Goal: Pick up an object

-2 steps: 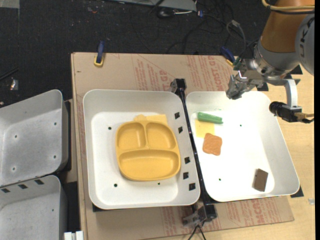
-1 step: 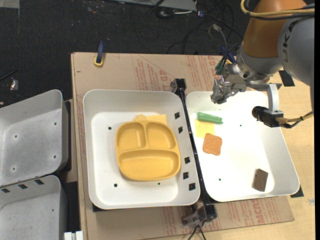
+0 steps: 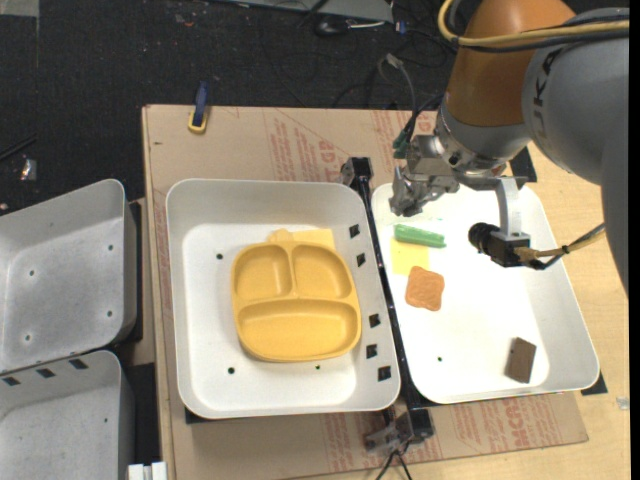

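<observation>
Four loose things lie in the right bin, and none of them is off its floor, so you should count the pick as not yet made. The end effector hangs low over the far left corner of that bin, just beyond the green stick, which lies flat and crosswise close to the left wall. From this slant you cannot tell whether the end effector is spread or pressed together, and nothing shows gripped in it. By position, the green stick looks the likeliest target. The descent, the closing and the lift are all left to do.

Just on the near side of the stick a pale yellow sheet lies flat, and an orange patch sits at that sheet's near edge. A brown block rests well apart, toward the near right corner.

Mind the edges. The stick lies near both the left wall and the far wall of its bin, so you have little margin on those two sides. To the right and toward the middle, the white floor is bare and gives you the most room to move. The left bin is largely taken up by a yellow divided tray, with only a narrow strip of floor around it.
</observation>
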{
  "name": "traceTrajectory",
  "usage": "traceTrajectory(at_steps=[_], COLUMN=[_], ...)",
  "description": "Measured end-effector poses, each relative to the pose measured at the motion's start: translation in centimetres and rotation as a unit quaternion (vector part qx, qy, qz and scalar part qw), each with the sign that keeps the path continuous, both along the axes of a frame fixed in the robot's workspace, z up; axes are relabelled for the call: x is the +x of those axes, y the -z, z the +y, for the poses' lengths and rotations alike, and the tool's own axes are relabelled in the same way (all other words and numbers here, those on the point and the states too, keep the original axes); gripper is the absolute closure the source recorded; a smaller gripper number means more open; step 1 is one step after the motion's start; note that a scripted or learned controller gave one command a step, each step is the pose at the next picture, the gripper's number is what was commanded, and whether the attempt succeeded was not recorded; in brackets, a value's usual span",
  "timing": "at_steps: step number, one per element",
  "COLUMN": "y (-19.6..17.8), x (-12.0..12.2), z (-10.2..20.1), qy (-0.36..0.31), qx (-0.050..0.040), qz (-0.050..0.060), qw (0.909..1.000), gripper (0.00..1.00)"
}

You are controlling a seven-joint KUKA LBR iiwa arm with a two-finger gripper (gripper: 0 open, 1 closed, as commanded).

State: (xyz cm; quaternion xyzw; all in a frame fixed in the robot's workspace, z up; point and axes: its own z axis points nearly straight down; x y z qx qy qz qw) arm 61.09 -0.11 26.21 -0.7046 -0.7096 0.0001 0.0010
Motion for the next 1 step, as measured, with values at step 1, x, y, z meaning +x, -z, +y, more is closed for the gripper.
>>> traceTrajectory(at_steps=[1], y=[-0.15], x=[-1.97], z=[5.20], qy=[0.001], qx=[-0.0005], qz=[0.000], qw=[1.0000], gripper=[1.00])
